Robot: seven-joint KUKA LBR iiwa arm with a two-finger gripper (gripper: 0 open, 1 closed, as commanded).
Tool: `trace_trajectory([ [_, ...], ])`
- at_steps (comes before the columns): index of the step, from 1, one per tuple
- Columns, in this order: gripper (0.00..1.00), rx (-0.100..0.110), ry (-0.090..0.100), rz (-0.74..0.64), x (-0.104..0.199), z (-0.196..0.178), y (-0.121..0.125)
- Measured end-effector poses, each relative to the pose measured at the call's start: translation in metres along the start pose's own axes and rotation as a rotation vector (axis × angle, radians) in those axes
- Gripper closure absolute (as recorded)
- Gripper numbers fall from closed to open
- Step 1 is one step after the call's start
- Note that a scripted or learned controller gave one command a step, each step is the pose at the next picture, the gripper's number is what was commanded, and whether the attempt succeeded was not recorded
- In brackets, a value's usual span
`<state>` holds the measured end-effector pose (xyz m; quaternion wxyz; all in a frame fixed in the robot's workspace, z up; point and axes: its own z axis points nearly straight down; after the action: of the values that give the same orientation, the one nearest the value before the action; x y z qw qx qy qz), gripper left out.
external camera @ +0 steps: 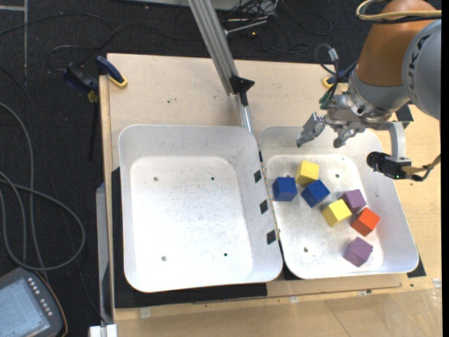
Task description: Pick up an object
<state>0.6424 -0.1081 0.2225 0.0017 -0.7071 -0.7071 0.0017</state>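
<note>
Currently, no pick is complete. The gripper (325, 135) hovers over the far edge of the right bin (393, 258), fingers spread apart and holding nothing. The nearest candidate, a yellow cube (308, 172), rests in that bin beside two blue cubes (284, 188). Descent, closure and lift remain.

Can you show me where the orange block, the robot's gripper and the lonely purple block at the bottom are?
orange block (365, 221): camera view, top face.
gripper (321, 137): camera view, between its fingers.
lower purple block (358, 250): camera view, top face.
</note>
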Motion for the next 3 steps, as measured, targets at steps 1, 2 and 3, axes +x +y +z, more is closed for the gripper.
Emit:
trace_trajectory([
  [1, 0.0, -0.001, 0.0, 0.001, -0.005, 0.047, 0.006],
  [2, 0.0, -0.001, 0.0, 0.001, -0.013, 0.095, 0.008],
  [3, 1.0, -0.008, -0.001, 0.001, -0.013, 0.081, 0.01],
])
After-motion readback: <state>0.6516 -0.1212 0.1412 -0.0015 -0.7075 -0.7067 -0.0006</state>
